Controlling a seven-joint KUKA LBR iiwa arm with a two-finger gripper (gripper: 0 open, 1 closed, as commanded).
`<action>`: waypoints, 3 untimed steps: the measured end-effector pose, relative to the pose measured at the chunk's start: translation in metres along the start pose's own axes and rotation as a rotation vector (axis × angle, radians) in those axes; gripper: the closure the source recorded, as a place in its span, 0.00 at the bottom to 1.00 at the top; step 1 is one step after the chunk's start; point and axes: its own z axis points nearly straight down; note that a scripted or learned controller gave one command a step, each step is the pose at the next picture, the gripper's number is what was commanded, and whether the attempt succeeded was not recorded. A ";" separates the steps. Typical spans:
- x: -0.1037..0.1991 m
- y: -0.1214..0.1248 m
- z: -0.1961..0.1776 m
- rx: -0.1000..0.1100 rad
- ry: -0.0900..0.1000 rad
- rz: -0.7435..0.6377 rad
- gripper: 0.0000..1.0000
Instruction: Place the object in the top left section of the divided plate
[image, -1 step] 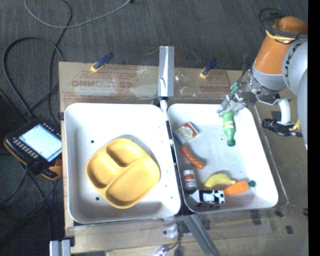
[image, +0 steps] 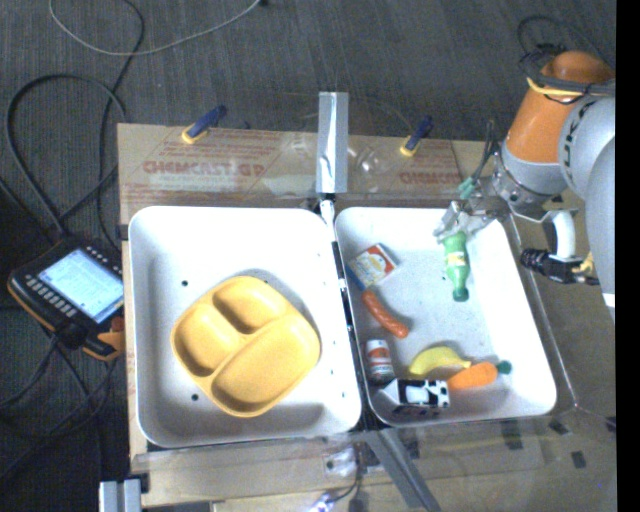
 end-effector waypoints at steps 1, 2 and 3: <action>0.065 -0.026 0.062 -0.005 0.004 -0.419 1.00; 0.066 -0.026 0.053 -0.007 0.006 -0.419 1.00; 0.121 -0.082 -0.029 -0.003 0.005 -0.443 1.00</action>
